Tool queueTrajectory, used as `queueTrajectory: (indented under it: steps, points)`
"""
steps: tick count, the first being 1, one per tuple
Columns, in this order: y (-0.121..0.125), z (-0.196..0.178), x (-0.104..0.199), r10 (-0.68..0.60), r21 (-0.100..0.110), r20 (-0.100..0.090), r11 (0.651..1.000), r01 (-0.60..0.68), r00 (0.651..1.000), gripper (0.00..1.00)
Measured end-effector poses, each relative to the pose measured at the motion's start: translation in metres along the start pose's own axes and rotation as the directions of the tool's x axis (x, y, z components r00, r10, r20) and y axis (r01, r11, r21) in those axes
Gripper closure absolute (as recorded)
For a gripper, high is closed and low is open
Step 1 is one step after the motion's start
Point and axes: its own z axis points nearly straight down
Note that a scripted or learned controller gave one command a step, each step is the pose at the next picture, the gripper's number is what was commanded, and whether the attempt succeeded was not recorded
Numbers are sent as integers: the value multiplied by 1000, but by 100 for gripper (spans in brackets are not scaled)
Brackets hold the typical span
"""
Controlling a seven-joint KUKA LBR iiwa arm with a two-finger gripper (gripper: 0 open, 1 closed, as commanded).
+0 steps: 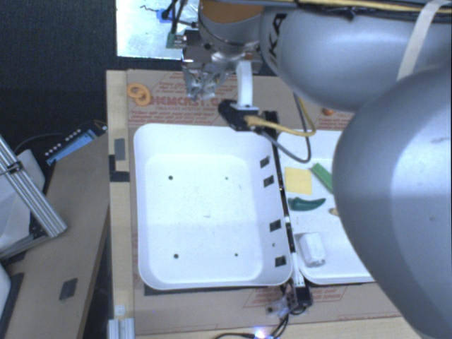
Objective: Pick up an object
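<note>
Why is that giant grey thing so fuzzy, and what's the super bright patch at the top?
In the camera view, the arm sits close to the lens, so it looks huge and soft. The bright patch at the top is washed out by glare. The left bin shows sharper, lit evenly, with only faint shading.

1. A tan ring lies on the cardboard sheet near the table's far left corner, just beyond the left bin.
2. An aluminium rail slants off the table's left edge.
3. A blue-and-black strip lies left of the table.
4. Wires tangle at the table's near edge.
</note>
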Motion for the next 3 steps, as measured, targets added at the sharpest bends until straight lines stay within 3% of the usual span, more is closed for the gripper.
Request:
queueTrajectory:
  steps: [1,2,3]
  points:
    - [1,-83,10,9,-2,2,1000,-9,1000,100]
    - [-2,-166,-113,25,-4,8,1000,-25,1000,100]
    - [-56,-199,-30,5,3,3,1000,-5,1000,100]
